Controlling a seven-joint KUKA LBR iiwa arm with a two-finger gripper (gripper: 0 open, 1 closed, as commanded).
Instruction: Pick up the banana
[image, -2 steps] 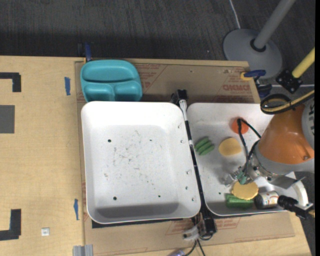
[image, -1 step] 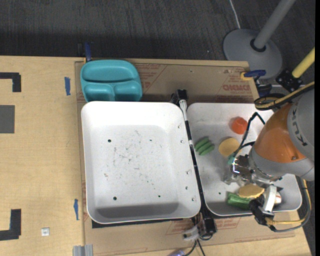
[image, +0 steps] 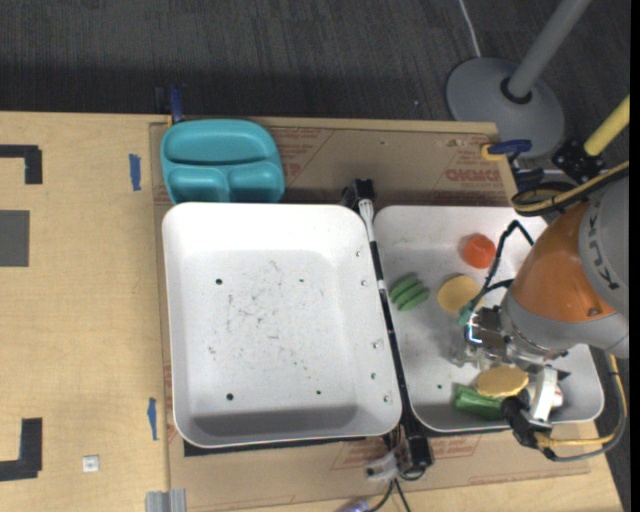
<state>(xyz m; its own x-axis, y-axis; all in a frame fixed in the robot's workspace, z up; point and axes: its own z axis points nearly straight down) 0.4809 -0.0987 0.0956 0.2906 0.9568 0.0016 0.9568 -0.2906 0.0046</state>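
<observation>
In the right bin (image: 430, 225), a pale yellow oblong piece (image: 501, 381) that looks like the banana lies near the front wall. It rests against a green item (image: 474, 400). My gripper (image: 503, 358) hangs directly over it, below the orange band of the arm (image: 560, 285), and partly hides its far side. I cannot make out whether the gripper touches the yellow piece. A second yellow, rounder object (image: 459, 293) lies further back in the same bin.
An orange object (image: 478, 250) and a ridged green piece (image: 408, 292) lie in the right bin's back half. The left bin (image: 270, 320) adjoins it. A teal divided tray (image: 222, 160) stands behind the left bin. Cables trail at the right bin's front corner (image: 560, 440).
</observation>
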